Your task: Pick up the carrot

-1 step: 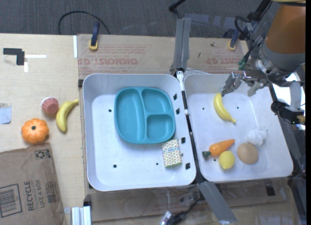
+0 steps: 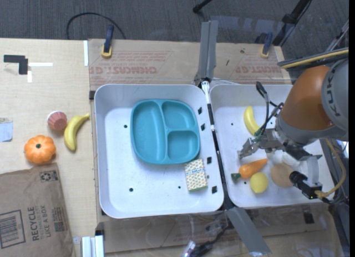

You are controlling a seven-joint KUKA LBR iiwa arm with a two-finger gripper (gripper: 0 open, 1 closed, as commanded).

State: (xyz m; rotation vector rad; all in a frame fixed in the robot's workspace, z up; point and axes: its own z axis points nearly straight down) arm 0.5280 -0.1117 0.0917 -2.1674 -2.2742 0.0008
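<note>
Orange carrot lies just below the gripper, whose spread I cannot tell.

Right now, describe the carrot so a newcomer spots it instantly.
Look in the right white bin, near its front, just below the gripper. The carrot lies there: orange, tapered, green-tipped, beside a round yellow lemon and unlike the curved banana.

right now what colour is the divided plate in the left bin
Teal blue all over: the divided plate, seen best in the camera view.
</note>
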